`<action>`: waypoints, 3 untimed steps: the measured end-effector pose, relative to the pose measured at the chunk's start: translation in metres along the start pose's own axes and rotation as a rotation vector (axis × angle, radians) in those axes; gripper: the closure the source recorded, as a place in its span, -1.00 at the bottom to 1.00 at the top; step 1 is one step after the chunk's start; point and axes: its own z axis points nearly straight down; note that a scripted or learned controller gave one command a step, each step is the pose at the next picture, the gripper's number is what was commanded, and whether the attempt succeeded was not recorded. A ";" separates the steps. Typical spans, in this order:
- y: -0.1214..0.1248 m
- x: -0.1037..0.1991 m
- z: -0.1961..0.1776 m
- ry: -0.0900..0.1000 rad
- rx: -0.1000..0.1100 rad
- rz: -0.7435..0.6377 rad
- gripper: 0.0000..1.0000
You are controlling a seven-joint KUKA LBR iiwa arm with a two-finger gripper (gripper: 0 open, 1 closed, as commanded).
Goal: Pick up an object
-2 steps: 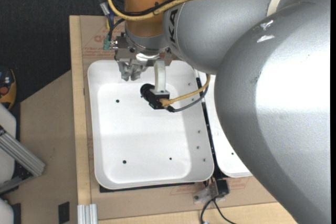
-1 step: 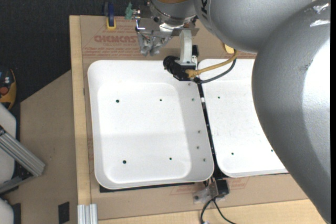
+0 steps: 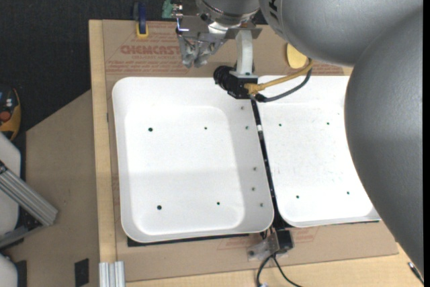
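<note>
My gripper (image 3: 194, 53) hangs below the wrist's orange band, just past the far rim of the left bin (image 3: 125, 144), over the printed cardboard. Nothing shows between or under it that I can make out as held. The left bin's floor is plain white with a few small dark dots. The right bin (image 3: 316, 212) looks the same, and the grey arm covers its right part.
The big grey arm fills the upper right. A blue and yellow clamp (image 3: 141, 19) stands at the cardboard's far left edge. A metal rail (image 3: 27, 198) lies off the bench at the left. Another small clamp (image 3: 278, 241) sits at the front between the bins.
</note>
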 end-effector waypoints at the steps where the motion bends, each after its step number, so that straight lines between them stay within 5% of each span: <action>1: 0.036 0.028 0.074 -0.002 0.007 -0.002 1.00; 3: 0.037 -0.054 -0.018 -0.002 -0.003 0.005 1.00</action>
